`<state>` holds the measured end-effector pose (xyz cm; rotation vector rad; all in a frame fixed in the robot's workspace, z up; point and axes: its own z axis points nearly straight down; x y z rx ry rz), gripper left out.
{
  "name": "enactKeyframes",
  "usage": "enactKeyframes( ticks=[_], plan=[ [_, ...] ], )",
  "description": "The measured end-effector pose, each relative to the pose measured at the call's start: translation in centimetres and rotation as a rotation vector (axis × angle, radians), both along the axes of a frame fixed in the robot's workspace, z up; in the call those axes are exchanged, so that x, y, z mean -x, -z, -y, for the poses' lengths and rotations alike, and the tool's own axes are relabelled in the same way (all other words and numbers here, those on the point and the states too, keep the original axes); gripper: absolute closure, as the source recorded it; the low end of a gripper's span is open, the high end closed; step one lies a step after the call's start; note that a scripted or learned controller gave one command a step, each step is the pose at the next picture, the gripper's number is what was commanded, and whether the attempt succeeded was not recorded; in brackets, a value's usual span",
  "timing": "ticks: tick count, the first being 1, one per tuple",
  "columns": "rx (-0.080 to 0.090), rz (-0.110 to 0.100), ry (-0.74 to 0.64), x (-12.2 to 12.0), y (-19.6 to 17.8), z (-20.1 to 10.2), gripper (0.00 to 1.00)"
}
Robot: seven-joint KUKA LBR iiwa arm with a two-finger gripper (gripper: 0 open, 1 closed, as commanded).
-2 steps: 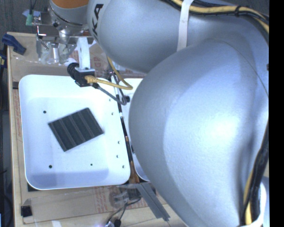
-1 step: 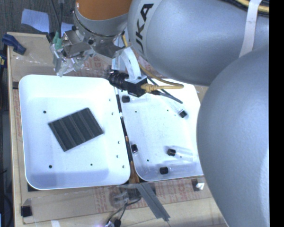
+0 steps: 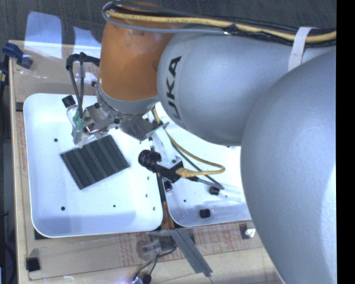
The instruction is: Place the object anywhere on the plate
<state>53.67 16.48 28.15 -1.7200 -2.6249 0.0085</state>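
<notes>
Arm (image 3: pixel 225 99) looms over both bins, hiding much; jaws (image 3: pixel 86 129) above dark ridged plate (image 3: pixel 94 160), grip unclear.

The grey arm (image 3: pixel 242 99) with its orange band (image 3: pixel 127 52) reaches in from the right and covers much of the bench. Its gripper (image 3: pixel 87 128) sits low over the left white bin (image 3: pixel 41 206), at the upper edge of a dark ribbed plate (image 3: pixel 95 160) that lies flat on that bin's floor. The plate is tilted relative to the bin's walls. To the right of the plate, across the wall between the bins, a black fitting with a yellow cable (image 3: pixel 198 171) hangs below the arm. Further right of the plate, the right white bin (image 3: pixel 189 220) shows small dark pieces on its floor.
</notes>
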Motion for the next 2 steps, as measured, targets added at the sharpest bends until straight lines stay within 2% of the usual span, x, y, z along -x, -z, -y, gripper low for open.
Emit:
enactKeyframes(
  ticks=[1, 2],
  plan=[
    [0.0, 0.001, 0.096, 6.2, 5.0, -3.0, 1.0],
    [0.001, 0.002, 0.234, 2.4, 2.8, 2.4, 1.0]
  ],
)
